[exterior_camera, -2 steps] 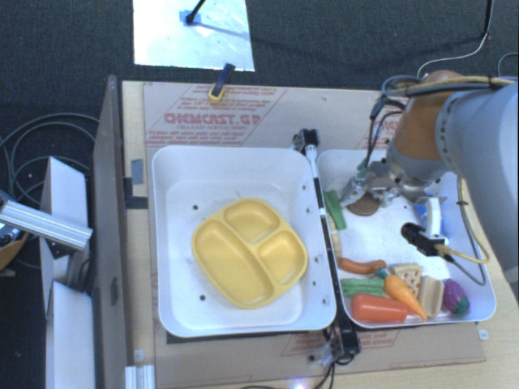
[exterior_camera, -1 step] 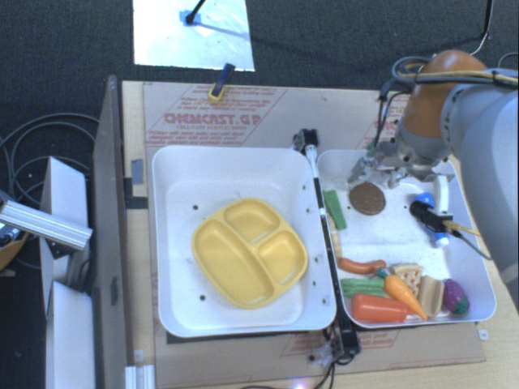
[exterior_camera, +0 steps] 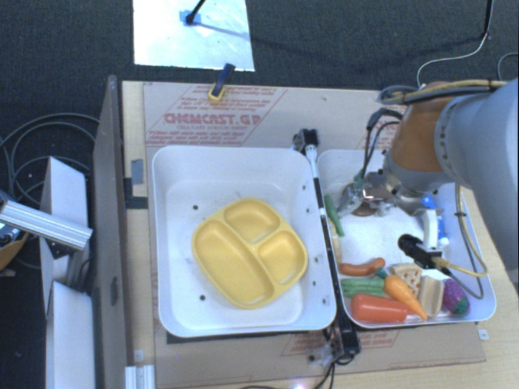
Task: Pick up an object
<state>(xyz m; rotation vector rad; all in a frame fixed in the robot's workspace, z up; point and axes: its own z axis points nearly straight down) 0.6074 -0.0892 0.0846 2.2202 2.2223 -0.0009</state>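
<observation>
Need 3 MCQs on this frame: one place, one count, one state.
1. Where is the yellow tray?
A. left bin
B. right bin
C. on the floor

2. How many compartments does the tray have?
A. two
B. three
C. five

3. Where is the gripper?
A. over the left bin
B. low in the right bin, at its far end
C. outside both bins

Key: 1 A, it lies in the left bin. 2 B, three hollows show. 3 B, it hangs above the toy food, near the far wall.
</observation>
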